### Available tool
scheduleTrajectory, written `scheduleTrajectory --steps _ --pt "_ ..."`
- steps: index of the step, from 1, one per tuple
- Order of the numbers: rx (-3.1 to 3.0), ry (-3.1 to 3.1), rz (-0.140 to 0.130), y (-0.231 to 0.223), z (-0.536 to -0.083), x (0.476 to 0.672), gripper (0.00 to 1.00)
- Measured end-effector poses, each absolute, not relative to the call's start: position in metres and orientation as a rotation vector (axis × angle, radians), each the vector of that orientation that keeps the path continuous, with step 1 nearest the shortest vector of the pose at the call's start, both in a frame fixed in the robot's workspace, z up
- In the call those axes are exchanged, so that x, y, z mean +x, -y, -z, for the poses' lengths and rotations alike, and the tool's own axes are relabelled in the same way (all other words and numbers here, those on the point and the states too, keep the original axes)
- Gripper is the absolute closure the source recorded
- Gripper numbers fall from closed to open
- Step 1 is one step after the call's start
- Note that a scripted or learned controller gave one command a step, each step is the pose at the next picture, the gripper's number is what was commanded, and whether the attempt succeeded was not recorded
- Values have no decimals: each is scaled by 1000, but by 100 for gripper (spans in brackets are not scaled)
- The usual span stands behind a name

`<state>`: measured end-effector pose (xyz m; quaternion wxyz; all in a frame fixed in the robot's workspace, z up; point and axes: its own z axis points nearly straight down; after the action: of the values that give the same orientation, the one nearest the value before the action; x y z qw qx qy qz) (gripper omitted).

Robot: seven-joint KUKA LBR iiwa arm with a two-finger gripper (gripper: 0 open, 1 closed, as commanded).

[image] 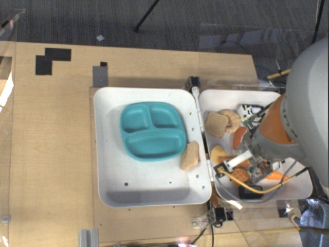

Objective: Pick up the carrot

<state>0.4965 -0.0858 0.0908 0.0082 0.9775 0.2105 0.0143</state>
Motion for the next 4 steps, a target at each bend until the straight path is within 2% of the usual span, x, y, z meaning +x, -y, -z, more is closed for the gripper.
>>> scheduleTrajectory --steps 1,2,3,4 --pt "3109 -339 -46 85 -91 503 0" --pt "3099 -493 -37 105 -90 496 0" --pt "3103 -445 -23 85 -89 492 0" --pt "3122 -339 -22 87 -89 492 0"
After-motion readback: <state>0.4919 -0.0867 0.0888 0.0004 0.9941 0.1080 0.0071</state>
